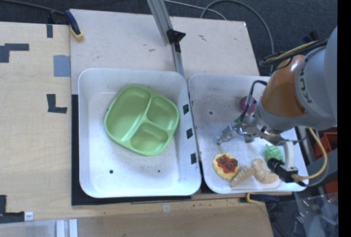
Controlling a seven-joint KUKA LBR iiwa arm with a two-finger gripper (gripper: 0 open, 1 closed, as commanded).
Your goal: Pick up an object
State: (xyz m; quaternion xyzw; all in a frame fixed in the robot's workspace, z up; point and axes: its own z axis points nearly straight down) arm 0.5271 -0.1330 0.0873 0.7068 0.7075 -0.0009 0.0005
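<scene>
From my remote seat I begin at the near rim of the right bin (219, 185). There lie the small pizza toy (225, 165), a beige piece (256, 171) just right of it, and a green piece (272, 153) a little beyond. They are loose in the bin so that the arm can choose any of them.

The gripper (226, 134) hangs low above the bin floor, just beyond the pizza toy and apart from it. It is tilted toward the middle wall. I see nothing between its ends, and I cannot tell whether it is released or clenched.

Farther, a small purple thing (243, 102) lies near the wrist. In the left bin (88, 120) rests a green divided plate (141, 119).
</scene>
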